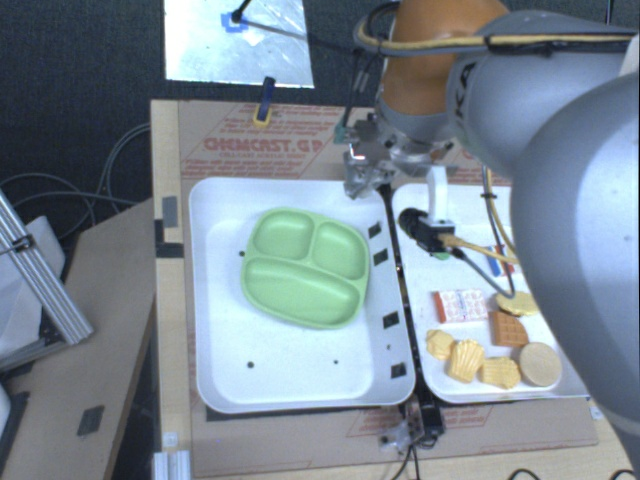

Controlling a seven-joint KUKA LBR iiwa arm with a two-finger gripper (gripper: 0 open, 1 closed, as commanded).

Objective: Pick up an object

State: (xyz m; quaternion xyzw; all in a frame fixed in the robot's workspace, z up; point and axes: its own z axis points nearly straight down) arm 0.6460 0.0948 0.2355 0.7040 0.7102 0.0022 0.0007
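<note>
the grey arm fills the right side of the view as a large blur, covering the far right corner and right edge of the right bin, so whatever lies under it cannot be seen. the tool hangs below the orange band, small and dark against the table. how far apart it stands cannot be told from here, nor whether anything is in its grip. it sits over the far rim of the left bin, close to the strip where the two bins meet. the green plate, with three compartments, lies flat in the middle of the left bin, nearer the camera than the tool and a little to its left, apart from it and not touching. in the right bin a cluster of small food pieces lies at the near end, well apart from the tool: a red and white packet, a brown square piece just beside it, three yellow ridged chips in a loose row, and a pale round biscuit at the end of the row, partly cut off by the edge of the arm. a yellow piece above the brown square is half hidden and hard to name.
</note>
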